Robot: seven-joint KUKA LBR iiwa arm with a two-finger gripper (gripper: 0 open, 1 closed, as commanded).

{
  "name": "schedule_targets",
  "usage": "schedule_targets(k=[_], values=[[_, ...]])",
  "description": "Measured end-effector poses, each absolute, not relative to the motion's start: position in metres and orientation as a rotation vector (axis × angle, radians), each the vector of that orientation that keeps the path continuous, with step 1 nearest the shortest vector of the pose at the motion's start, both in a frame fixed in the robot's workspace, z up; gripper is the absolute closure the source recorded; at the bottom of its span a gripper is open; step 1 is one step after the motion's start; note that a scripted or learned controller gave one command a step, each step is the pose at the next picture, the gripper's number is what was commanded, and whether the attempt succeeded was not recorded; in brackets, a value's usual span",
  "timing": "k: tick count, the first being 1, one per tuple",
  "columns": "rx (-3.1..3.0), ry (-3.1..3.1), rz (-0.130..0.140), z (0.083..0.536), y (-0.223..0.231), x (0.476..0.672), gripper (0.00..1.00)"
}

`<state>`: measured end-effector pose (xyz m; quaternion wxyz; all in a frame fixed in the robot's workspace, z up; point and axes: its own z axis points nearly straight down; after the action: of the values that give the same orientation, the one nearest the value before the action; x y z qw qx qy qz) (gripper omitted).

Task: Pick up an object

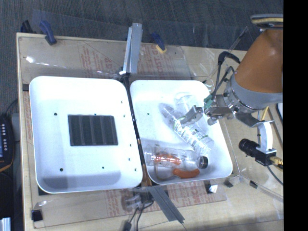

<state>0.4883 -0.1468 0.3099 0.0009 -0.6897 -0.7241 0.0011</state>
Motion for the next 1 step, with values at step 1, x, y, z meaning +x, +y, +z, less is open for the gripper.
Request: schedule_targets(k=[1], values=[[-2.106, -2.325, 0.006, 0.2023, -0.2009, 0.5462, 0.00]])
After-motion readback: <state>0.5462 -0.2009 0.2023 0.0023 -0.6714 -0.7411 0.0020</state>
